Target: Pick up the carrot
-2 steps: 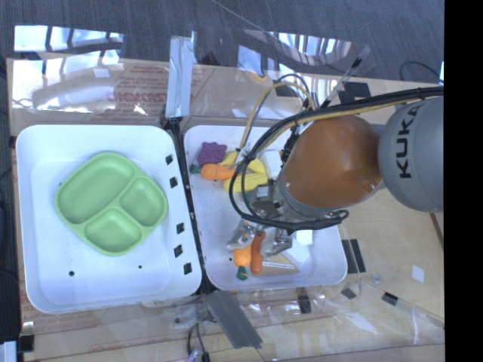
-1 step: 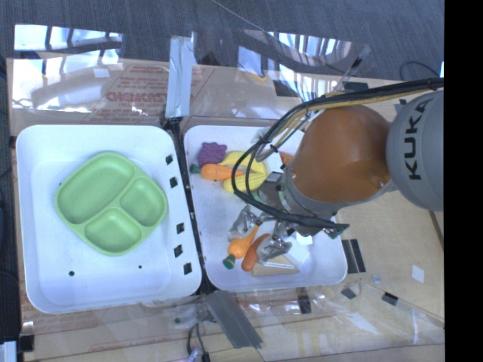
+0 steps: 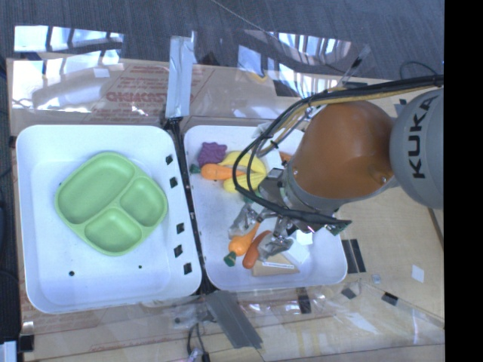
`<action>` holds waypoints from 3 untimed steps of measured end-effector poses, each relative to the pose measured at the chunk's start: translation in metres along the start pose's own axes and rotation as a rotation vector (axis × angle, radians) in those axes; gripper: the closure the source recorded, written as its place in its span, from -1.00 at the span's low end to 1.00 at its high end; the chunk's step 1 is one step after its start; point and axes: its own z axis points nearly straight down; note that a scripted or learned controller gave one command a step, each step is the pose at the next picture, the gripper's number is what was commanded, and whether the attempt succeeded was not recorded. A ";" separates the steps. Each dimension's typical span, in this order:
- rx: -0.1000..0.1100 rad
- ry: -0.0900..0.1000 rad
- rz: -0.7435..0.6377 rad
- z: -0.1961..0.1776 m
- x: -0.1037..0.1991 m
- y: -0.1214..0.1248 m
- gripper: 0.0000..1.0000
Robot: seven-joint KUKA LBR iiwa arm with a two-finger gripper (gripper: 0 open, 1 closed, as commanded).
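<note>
The gripper (image 3: 266,236) hangs low in the right bin (image 3: 332,266), and whether it is released or clenched cannot be told. The carrot (image 3: 240,246) lies just to its left (long axis slanting, green end down-left), beside 1 sausage-like piece (image 3: 255,250).

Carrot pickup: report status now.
Gripper low in right bin, over the orange toys. Carrot lying beside it, not seen gripped. Sausage and wedge crowd it.
</note>
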 end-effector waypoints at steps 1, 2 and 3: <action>-0.003 0.003 0.058 -0.005 -0.045 0.032 1.00; -0.004 0.005 -0.225 0.010 -0.037 0.029 1.00; -0.006 0.005 -0.354 0.011 -0.042 0.050 1.00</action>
